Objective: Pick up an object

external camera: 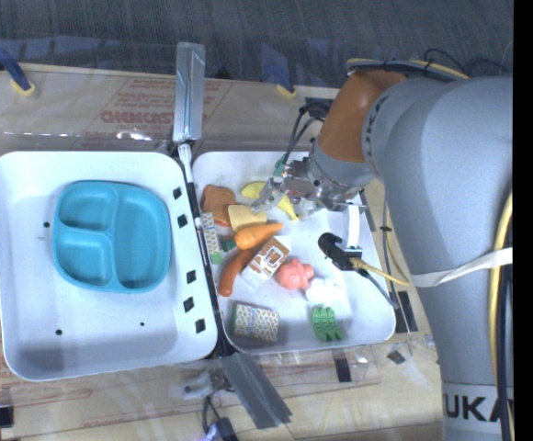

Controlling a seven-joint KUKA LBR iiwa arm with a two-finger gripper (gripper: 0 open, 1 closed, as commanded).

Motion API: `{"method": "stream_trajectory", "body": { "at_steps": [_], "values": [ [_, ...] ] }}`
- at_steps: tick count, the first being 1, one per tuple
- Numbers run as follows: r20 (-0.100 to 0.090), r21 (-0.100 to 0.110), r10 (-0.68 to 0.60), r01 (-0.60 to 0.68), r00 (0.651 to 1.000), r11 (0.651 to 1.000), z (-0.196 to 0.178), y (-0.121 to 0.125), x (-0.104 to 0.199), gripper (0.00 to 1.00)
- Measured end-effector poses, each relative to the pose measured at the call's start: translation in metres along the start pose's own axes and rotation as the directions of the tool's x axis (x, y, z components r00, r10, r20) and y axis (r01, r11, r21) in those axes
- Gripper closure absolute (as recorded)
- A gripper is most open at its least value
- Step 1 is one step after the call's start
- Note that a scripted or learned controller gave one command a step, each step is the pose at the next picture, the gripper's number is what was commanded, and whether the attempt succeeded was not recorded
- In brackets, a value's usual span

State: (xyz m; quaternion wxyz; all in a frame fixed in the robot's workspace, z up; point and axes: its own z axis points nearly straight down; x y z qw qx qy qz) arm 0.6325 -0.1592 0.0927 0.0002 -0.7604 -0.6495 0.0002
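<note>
While the gripper [280,186] hangs low over the top of the right bin [377,315], just beside the yellow toy [253,191], I cannot tell its state. This looks like the reach; next comes settling squarely onto one piece.

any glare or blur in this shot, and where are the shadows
Camera view: glare on the clear sheet behind the bins; soft shadow in the left bin's near corner and beside the blue tray; the arm looks soft, the toys reasonably sharp.
</note>
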Motion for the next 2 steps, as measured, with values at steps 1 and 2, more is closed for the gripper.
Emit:
{"method": "stream_trajectory", "body": {
  "at_steps": [1, 2],
  "values": [
    [0.0, 0.005, -0.004, 0.004, 1.0, 1.0, -0.009, -0.001, 0.001, 1.0],
    [-0.001, -0.003, -0.116, 0.116, 0.993, 0.993, -0.114, 0.011, 0.058, 1.0]
  ]
}}
